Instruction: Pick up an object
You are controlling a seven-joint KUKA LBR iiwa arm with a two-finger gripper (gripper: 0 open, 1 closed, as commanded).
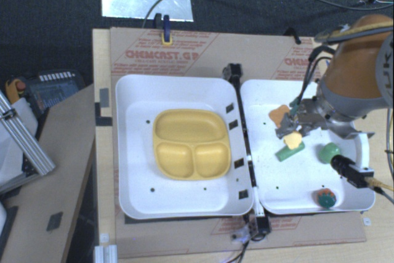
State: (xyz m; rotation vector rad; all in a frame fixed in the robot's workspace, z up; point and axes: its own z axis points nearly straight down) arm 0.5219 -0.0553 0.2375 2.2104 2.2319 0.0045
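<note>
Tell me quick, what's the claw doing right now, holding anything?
Claw: over the right bin, beside the yellow block; open or closed cannot be told.

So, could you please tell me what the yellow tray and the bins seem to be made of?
Yellow tray: likely moulded plastic, smooth, faintly glossy, with rounded compartments. Bins: probably thin formed white plastic, with soft rounded rims and a slight sheen; painted metal can't be ruled out.

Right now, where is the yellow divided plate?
The yellow divided plate lies in the middle of the left bin in the camera view, across the divider from the right bin with the small toys.
</note>
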